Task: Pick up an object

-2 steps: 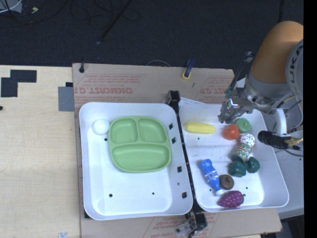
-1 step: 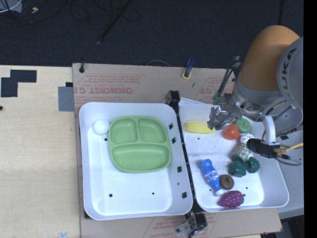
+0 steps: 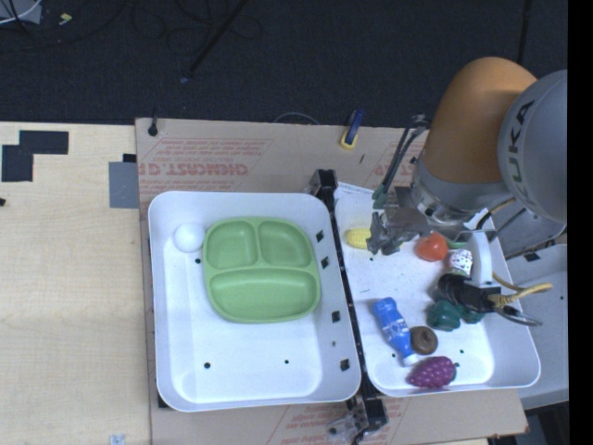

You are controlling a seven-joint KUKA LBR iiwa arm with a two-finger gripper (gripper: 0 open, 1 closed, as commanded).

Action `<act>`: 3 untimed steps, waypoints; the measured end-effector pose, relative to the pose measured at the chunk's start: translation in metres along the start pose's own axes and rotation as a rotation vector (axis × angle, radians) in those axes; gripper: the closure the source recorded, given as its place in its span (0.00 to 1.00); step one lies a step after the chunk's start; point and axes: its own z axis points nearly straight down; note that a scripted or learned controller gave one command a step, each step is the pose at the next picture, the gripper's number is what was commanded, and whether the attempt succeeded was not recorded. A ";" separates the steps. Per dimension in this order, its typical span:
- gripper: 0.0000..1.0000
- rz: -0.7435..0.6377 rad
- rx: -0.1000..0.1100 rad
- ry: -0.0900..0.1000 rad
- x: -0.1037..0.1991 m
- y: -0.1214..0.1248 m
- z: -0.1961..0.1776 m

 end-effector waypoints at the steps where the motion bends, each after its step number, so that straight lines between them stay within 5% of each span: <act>1: 1.00 -0.001 0.002 0.000 0.054 -0.028 0.001; 3: 1.00 0.002 0.001 -0.002 0.125 -0.064 0.026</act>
